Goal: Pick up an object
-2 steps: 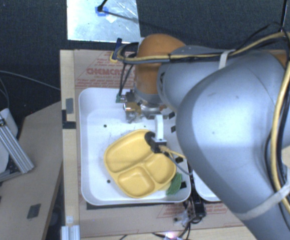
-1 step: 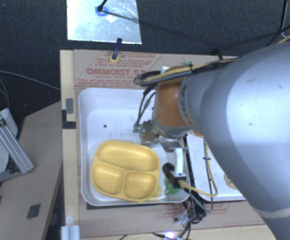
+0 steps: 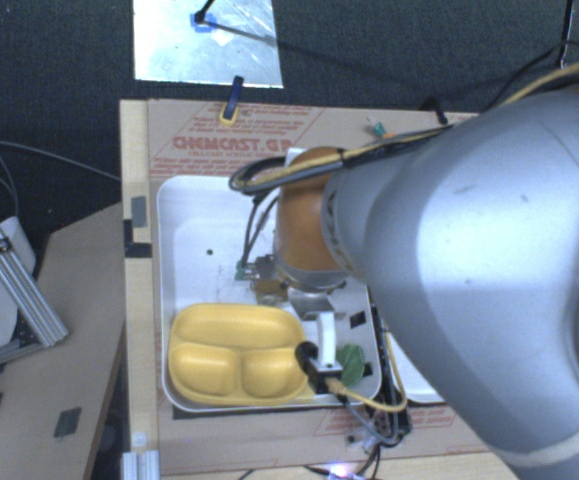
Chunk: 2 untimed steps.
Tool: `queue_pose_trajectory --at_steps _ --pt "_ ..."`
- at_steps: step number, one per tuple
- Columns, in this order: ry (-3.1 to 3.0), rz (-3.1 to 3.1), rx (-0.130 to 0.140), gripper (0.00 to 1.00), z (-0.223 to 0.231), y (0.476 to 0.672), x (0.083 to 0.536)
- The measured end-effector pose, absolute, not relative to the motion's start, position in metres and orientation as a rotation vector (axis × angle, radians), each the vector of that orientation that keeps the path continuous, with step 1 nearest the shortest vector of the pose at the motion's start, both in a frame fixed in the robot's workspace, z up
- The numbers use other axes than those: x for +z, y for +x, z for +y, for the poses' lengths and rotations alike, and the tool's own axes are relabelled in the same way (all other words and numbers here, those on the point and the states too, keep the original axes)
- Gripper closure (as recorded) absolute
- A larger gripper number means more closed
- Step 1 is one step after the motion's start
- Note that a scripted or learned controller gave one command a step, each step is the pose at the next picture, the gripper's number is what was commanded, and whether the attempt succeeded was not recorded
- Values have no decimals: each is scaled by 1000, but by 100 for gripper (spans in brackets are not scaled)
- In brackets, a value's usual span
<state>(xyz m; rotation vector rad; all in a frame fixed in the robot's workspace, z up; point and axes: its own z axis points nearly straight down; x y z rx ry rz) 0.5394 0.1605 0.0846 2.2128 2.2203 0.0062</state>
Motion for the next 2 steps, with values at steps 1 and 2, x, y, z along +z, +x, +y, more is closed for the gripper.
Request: queue_pose_trajectory --at_steps 1,2 --pt "2205 2221 26 100 182 676 167" --pt "2214 2236 -1 100 207 550 200"
